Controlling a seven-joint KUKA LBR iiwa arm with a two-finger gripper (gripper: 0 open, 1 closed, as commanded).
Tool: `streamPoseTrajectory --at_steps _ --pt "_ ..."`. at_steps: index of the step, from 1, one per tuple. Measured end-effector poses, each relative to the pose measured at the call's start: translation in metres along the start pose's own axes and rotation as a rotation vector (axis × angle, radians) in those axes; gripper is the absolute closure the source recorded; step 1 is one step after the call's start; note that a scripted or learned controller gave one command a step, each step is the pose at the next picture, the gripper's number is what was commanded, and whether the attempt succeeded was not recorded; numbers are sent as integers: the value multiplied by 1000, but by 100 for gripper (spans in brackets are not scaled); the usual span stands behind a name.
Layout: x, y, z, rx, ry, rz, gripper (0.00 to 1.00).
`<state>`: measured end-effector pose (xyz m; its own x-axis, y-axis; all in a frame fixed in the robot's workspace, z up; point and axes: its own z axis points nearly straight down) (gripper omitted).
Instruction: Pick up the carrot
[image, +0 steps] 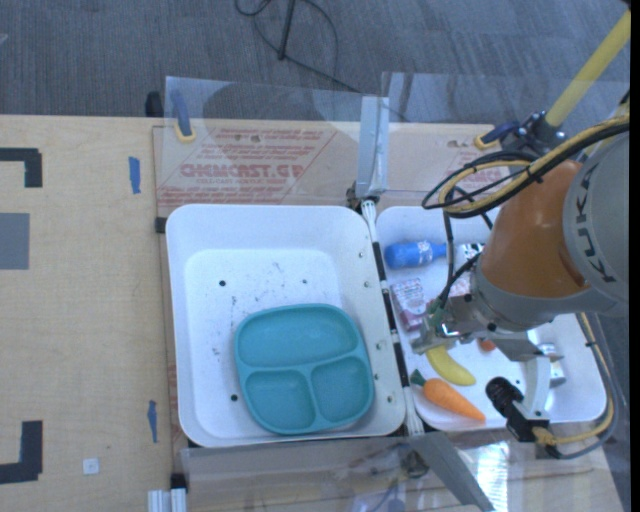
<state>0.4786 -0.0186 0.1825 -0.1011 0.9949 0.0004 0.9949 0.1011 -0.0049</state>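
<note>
The orange carrot (453, 398) with a green stub at its left end lies flat near the front left corner of the right bin (585, 405). My gripper (443, 326) hangs over that bin's left middle, below the orange wrist band. It is a short way behind the carrot, with a yellow banana (451, 367) lying between them. The arm's body hides much of the bin's middle and right side.
A blue bottle (415, 253) lies at the back of the right bin, and a clear wrapper (409, 297) lies by the divider. A small red piece (487, 346) shows beside the wrist. The left bin (200, 250) holds a teal divided plate (302, 366).
</note>
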Motion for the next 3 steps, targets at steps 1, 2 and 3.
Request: streamPoseTrajectory --at_steps 1,2,3 --pt "0 0 0 0 0 0 0" --pt "-81 -9 86 0 1 -60 0" --pt "-81 -10 78 2 2 -57 100"
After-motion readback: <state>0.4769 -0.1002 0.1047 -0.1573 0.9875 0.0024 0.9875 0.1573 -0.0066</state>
